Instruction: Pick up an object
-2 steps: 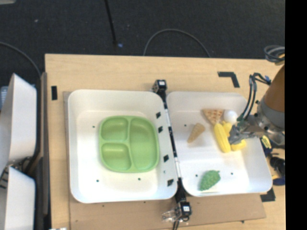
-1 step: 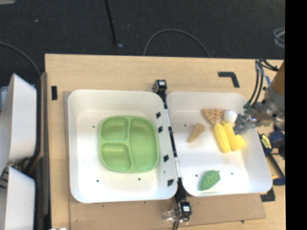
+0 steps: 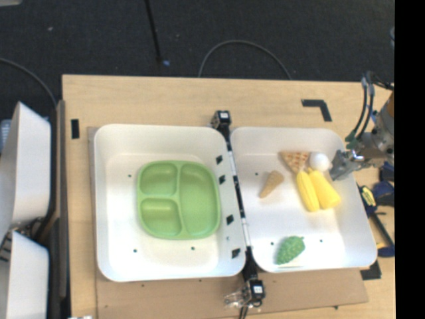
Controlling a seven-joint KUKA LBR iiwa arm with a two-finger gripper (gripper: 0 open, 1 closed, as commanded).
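The right bin [image 3: 345, 244] holds several toy foods. A tan cone-shaped piece [image 3: 270, 183] lies left of centre. A waffle-patterned wedge [image 3: 295, 159] and a white egg [image 3: 319, 161] sit at the back. Two yellow pieces [image 3: 316, 189] lie side by side below the egg. A green leafy piece [image 3: 290, 249] rests near the front. My gripper [image 3: 341, 164] hangs at the bin's right edge, just right of the egg, with nothing seen between its tips.
The left bin [image 3: 113, 258] bears a green divided plate [image 3: 178, 199]. A black divider with clips [image 3: 232, 198] separates the bins. Cables and blue-yellow tools [image 3: 373, 197] lie at the bench's right side.
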